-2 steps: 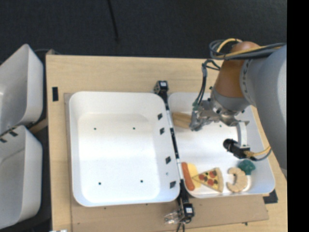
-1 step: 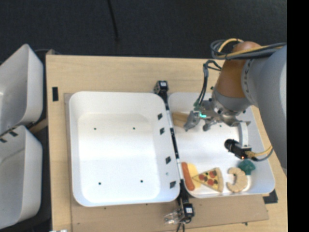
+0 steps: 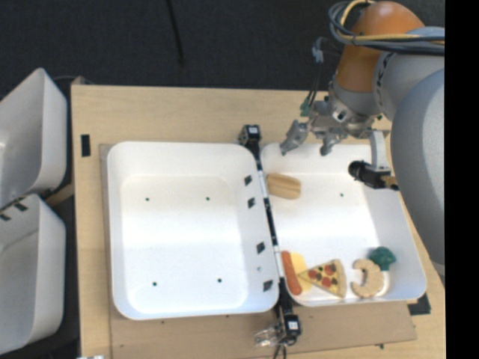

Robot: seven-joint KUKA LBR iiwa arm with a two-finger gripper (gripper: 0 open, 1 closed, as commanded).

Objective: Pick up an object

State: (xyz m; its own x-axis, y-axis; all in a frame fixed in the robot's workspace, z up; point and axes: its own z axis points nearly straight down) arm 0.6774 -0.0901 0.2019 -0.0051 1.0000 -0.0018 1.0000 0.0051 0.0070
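My gripper (image 3: 307, 144) hangs over the far edge of the right bin (image 3: 389, 223), its two fingers spread apart with nothing between them. A tan wooden block (image 3: 284, 186) lies in the right bin near the divider, a little below and left of the fingertips. Along that bin's near edge lie a pizza slice (image 3: 327, 277), a yellow and orange piece (image 3: 293, 268), a tan crescent-shaped toy (image 3: 368, 279) and a small green piece (image 3: 383, 257).
The left bin (image 3: 135, 290) sits beside the right one, joined by a strip of black clips (image 3: 258, 200). White containers (image 3: 30, 140) stand off the bench at far left. The arm's grey body (image 3: 419, 140) overhangs the right bin's right side.
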